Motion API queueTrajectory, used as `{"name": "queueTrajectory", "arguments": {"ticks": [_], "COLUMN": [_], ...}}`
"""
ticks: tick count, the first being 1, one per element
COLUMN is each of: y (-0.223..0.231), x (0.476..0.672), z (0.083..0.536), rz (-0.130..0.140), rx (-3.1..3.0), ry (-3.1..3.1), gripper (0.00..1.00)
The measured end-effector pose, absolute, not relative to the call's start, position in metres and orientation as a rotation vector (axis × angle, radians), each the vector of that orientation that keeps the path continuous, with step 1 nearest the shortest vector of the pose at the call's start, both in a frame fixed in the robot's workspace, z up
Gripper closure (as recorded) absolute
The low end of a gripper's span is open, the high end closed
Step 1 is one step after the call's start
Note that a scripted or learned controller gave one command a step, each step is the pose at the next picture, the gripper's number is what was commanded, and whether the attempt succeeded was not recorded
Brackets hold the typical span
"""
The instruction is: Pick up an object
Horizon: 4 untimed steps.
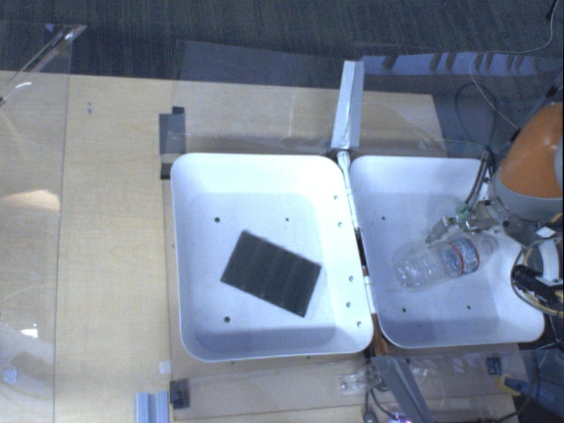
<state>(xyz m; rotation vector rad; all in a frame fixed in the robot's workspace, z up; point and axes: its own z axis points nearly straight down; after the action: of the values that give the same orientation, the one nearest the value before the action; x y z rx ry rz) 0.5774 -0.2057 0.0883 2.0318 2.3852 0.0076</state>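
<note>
A clear plastic bottle (432,264) with a blue and red label lies on its side in the right bin (388,192). A dark grey rectangular pad (270,272) lies flat in the left bin (203,201). The arm comes in from the right, its orange band (536,157) above the wrist. My gripper (458,227) hangs over the right bin, at the far side of the bottle's labelled end. Its two silver fingers (439,231) stand spread apart, open, with nothing held between them. Whether they touch the bottle I cannot tell.
A grey divider post (348,104) rises at the back between the bins. Cables (538,289) hang by the right bin's right rim. The bins sit on a pale wooden bench (88,236) under a sheet of clear plastic at the left.
</note>
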Motion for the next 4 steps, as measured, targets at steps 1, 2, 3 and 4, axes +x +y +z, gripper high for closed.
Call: {"name": "queueTrajectory", "arguments": {"ticks": [1,2,3,4], "y": [-0.206,-0.206,-0.206,-0.205], "x": [0.541,0.509,0.492,0.495], "z": [0.089,0.089,0.09,0.101], "rz": [0.009,0.01,0.012,0.019], "rx": [2.036,2.013,1.99,1.986], "ry": [2.38,2.396,2.412,2.409], "gripper": [0.0,0.0,0.0,1.0]}}
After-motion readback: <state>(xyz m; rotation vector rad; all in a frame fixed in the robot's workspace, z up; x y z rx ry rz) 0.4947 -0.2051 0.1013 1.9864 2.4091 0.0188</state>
